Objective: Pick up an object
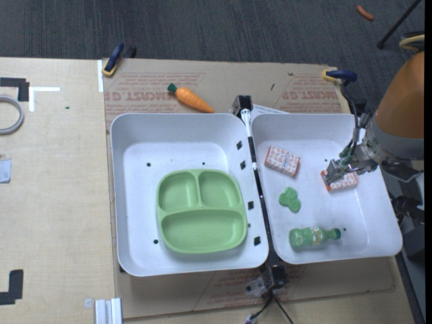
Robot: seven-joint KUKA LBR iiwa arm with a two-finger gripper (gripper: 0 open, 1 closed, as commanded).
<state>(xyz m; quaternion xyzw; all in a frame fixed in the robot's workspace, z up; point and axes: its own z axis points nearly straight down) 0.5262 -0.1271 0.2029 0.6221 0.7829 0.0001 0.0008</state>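
The right bin [378,245] holds a pink and white box [281,160], a small green piece [290,200] and a green bottle [312,237] lying on its side. A small red and white packet [343,181] lies near the bin's right wall. My gripper [337,172] is low over the packet's left end, touching or nearly touching it. The grey arm with its orange band [405,93] comes in from the right above it.
The left bin [131,181] holds a green divided plate [201,211]. An orange toy carrot [191,98] lies on the cardboard behind the bins. Blue clamps [113,58] [339,76] sit at the cardboard's back corners. A tape roll [8,113] lies far left.
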